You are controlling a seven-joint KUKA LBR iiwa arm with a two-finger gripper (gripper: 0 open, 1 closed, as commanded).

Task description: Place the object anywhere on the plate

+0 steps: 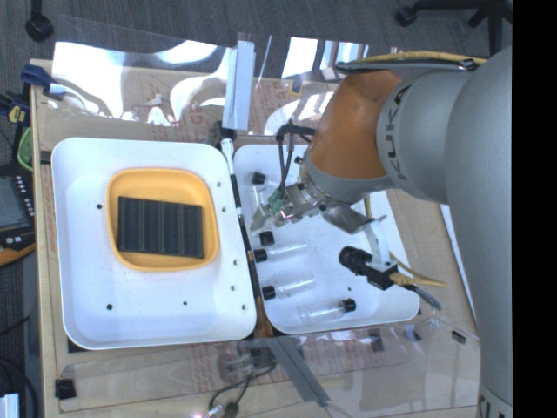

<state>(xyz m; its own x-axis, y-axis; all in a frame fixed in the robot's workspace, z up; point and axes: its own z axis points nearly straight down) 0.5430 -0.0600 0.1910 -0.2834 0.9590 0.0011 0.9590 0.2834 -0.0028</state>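
A yellow plate [200, 186] rests in the left white bin [78, 294]. A dark grey ridged block [162, 227] lies flat on the plate. In the right bin [396, 307] lie several clear tubes with black caps, among them one [335, 306] near the front edge and one [283, 290] at the front left. My gripper [275, 212] hangs low over the left part of the right bin, close above the tubes and beside the wall between the bins. The wrist and orange band hide the bin's back half.
A thin raised divider [242, 233] separates the two bins. A metal upright [238, 85] stands behind them. Reflective sheeting [139, 77] lines the back of the bench. Some devices [13, 207] sit off the bench at the left.
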